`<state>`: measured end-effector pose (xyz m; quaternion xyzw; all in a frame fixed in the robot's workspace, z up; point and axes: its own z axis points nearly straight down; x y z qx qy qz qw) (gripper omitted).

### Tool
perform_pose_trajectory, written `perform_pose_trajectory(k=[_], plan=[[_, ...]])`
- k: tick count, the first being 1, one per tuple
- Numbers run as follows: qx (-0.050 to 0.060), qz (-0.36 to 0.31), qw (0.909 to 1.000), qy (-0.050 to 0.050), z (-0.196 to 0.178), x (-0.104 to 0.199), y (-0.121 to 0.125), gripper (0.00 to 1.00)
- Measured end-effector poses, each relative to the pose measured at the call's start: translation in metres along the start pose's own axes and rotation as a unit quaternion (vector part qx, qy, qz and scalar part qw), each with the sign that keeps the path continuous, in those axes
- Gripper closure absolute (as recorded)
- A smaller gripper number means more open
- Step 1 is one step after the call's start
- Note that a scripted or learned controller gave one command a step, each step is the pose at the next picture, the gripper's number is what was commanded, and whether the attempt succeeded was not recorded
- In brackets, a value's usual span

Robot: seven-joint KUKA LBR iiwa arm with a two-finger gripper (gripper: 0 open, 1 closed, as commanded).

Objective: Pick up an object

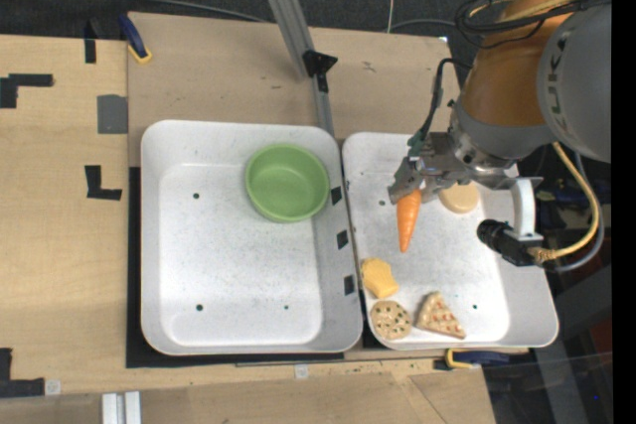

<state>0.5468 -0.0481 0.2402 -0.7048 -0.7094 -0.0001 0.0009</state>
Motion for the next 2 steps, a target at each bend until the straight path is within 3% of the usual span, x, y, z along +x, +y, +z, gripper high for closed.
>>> perform_pose_trajectory(k=[2], plan=[[0.001, -0.001, 1.0, 0.0, 0.014, 0.104, 0.03, 1.0]])
